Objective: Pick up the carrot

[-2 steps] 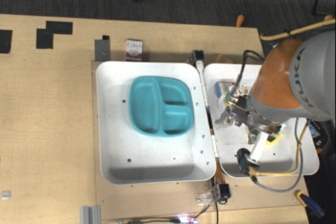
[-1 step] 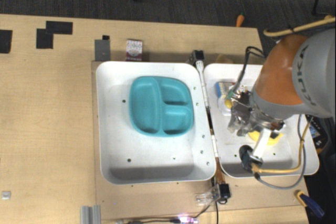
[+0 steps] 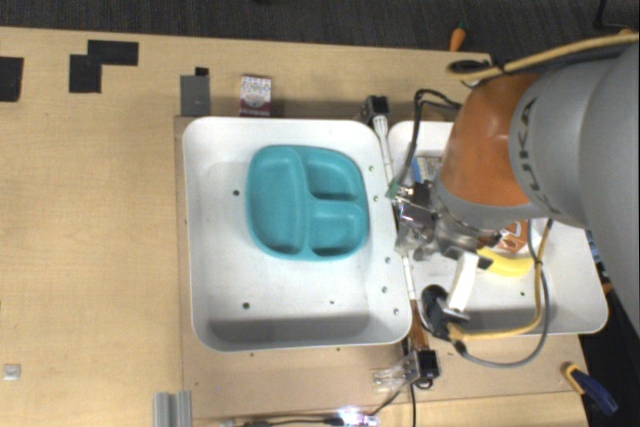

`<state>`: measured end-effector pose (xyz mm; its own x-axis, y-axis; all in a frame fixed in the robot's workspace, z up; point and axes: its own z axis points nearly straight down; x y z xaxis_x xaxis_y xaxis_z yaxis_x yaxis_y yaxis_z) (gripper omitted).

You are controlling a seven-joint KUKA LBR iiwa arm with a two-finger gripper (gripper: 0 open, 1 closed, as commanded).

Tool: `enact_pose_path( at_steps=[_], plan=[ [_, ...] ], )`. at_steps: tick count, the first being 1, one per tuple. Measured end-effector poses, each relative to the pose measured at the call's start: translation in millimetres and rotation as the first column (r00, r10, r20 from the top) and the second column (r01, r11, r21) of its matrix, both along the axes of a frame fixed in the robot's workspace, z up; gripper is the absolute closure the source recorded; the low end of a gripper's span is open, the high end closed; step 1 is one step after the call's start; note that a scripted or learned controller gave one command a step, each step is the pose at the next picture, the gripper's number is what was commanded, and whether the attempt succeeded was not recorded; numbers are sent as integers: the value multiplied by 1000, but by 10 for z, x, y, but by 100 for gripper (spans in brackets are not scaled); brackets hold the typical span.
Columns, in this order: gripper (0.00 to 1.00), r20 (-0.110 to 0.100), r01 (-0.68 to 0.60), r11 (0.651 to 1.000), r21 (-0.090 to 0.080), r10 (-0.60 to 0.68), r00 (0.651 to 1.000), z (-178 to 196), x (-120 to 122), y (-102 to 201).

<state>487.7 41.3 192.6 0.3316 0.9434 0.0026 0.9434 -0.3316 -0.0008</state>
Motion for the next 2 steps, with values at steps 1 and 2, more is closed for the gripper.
enact_pose_path(
  at_steps=[1, 2],
  plan=[
    [100, 7, -103, 995, -3, 103, 995, 528, 16, -212],
    [100, 13, -417, 909, -13, 417, 909, 2029, 265, -1034]
  ],
)
